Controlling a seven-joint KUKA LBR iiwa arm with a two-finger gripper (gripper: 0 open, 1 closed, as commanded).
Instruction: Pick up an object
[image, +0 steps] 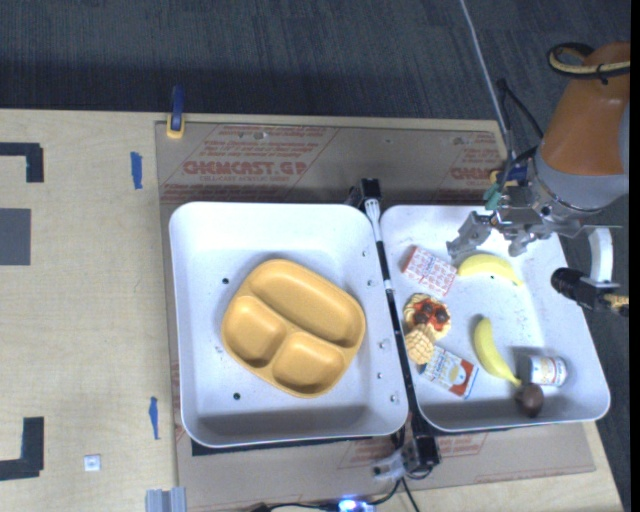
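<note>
Arm (590, 130) reaches in from the right, end effector (497, 230) pointed down with fingers spread

A robotics lab: two white bins (190, 330) sit on a cardboard sheet (260, 165) taped to a plywood surface (80, 330), with black markers left of the bins and cables (400, 465) below them.

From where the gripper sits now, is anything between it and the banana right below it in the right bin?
Nothing visible stands between them. The gripper hangs over the right bin just above the upper banana. The nearest item, a red-and-white packet, lies to the banana's left, off the straight descent.
</note>
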